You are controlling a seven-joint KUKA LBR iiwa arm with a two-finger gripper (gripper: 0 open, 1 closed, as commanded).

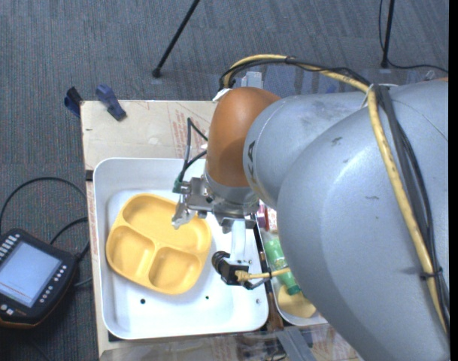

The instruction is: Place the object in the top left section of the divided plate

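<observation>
We see a pendant (22, 275) on the carpet (78, 28) at left, blue clamps (108, 101) at the counter (138, 130) corner, and tripod legs (180, 28) behind.

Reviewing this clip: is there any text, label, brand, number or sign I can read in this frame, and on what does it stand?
None can be read.
Handheld pendant on the floor: its lit screen and key rows are too small and blurred to read.
Red and white item beside the arm: possibly a label, not legible.
Yellow divided plate, white bin: no markings seen.
</observation>
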